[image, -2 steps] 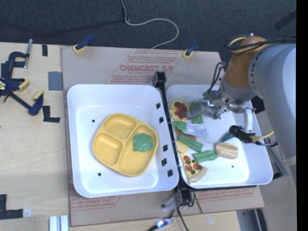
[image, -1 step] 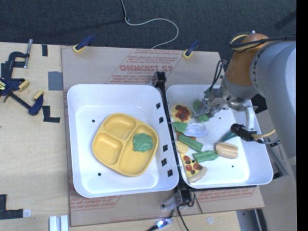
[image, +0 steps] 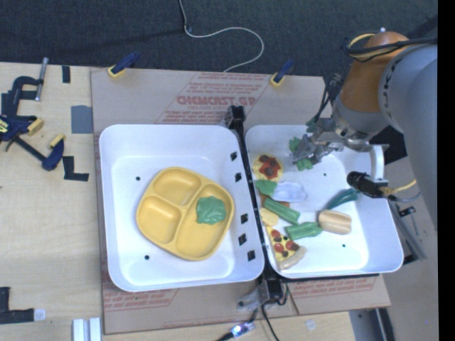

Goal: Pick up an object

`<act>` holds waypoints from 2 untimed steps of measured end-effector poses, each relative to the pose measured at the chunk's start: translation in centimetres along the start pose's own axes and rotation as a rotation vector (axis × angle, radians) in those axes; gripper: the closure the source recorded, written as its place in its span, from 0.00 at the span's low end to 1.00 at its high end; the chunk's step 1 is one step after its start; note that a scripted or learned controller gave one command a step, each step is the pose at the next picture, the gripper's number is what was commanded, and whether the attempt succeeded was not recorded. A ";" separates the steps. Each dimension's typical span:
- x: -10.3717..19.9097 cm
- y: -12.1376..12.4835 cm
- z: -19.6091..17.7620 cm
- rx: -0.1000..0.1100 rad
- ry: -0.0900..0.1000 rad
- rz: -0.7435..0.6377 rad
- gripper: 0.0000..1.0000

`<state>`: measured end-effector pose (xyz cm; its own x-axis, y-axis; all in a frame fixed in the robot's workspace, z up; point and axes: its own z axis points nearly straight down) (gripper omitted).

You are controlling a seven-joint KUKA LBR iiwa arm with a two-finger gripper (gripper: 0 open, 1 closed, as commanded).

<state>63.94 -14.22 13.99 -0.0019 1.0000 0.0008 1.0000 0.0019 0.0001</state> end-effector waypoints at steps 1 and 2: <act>-0.4 -0.9 -5.0 0.000 0.000 0.002 1.00; -0.3 -0.9 -8.4 0.001 0.000 0.001 1.00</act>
<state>63.07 -14.57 22.36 -0.0013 1.0000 0.0009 1.0000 0.0013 -0.0011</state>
